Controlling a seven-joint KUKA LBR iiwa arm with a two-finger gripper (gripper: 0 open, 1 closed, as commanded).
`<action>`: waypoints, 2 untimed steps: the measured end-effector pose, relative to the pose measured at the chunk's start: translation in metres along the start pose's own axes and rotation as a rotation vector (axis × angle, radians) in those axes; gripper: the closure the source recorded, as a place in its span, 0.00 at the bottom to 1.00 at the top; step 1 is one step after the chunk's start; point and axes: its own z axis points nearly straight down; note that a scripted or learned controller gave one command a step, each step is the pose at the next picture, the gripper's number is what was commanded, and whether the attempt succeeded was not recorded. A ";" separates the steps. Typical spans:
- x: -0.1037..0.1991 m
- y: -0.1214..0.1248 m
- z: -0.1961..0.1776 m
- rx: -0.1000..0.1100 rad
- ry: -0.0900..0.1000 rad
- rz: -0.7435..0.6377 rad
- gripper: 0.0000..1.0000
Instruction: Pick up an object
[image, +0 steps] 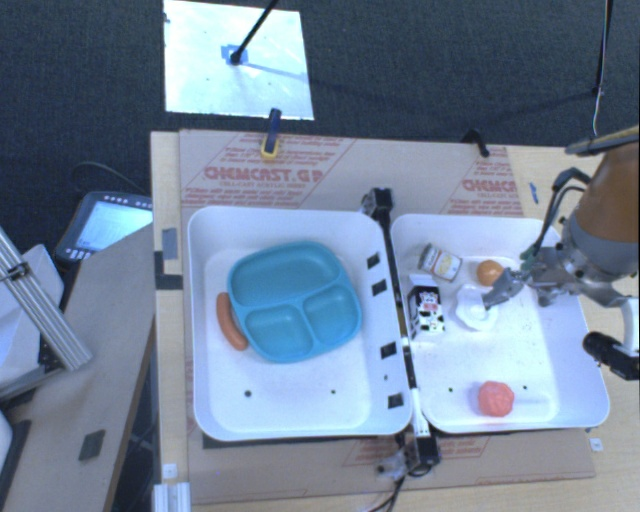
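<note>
The jaws (497, 291) hang low over the right bin (560, 395), at its upper middle. Whether they are open or closed cannot be told; nothing is seen held between them. Directly beneath and touching their tip lies a small white cup (477, 310). Just beyond them sits an orange ball (489, 271), with a small jar (440, 263) further to that side. A black-and-white carton (427, 309) lies past the cup, near the divider. A pink ball (495, 398) rests well apart, toward the bin's near edge. The left bin (215, 400) holds a blue divided tray (293, 300) and an orange sausage (230, 320).
</note>
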 end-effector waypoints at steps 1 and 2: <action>0.000 0.003 -0.006 -0.012 -0.002 -0.003 0.00; -0.003 -0.001 0.037 -0.009 -0.001 -0.002 0.00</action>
